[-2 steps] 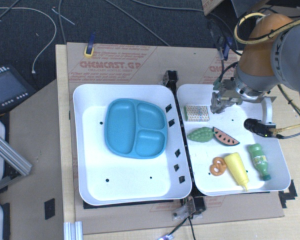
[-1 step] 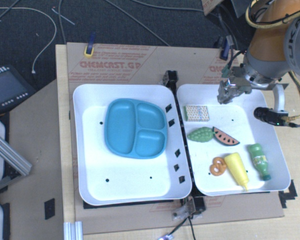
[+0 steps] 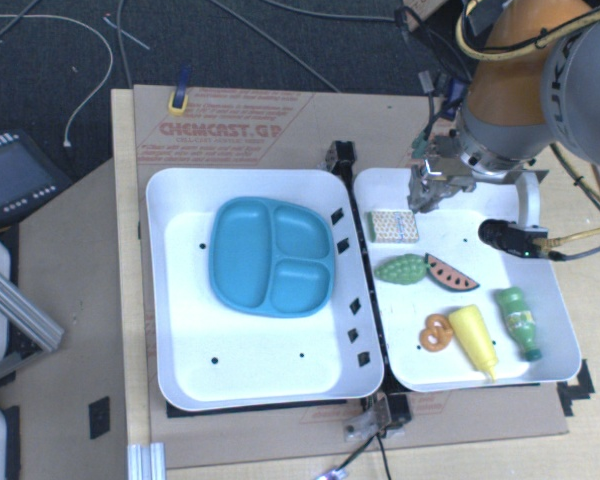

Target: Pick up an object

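Approach step: gripper [image 3: 427, 196] hovers over right bin [image 3: 550, 368], nothing visibly held; pincer state cannot tell. Nearest candidate, small checkered pad [image 3: 394, 227], lies just below it near divider. Next: descend, straddle pad, close.

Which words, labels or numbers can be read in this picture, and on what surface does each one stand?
"CHEMCAST GP", red print on the brown sheet behind the left bin; the last letters are unsure.
Smaller red lines above and below that word: too blurred to read.
Green bottle in the right bin: its label is too small to read.
Dark screen at far left: nothing readable.
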Motion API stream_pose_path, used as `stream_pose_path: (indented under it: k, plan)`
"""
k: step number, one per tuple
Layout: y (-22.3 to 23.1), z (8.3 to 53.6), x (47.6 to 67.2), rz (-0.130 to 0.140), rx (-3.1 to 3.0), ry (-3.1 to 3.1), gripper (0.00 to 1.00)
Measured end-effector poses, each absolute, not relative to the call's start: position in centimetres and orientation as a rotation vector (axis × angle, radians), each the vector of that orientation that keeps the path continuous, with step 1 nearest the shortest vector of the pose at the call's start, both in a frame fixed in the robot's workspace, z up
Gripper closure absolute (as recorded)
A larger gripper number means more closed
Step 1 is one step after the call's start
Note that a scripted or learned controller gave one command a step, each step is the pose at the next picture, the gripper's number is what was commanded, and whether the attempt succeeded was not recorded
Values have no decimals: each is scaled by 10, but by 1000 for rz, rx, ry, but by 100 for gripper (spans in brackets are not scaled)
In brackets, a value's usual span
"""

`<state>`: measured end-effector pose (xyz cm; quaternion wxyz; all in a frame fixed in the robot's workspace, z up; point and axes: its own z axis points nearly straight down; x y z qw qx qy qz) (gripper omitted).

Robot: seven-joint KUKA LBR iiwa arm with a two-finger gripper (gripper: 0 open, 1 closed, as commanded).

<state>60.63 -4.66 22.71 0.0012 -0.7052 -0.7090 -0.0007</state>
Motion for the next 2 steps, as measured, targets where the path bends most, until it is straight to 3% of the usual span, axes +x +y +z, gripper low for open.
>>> stream_pose_path:
  k: [1, 2]
  plan:
    - [5, 224, 581, 1, -2212, -2224, 100]
    - [58, 235, 570, -4, -2213, -2226, 100]
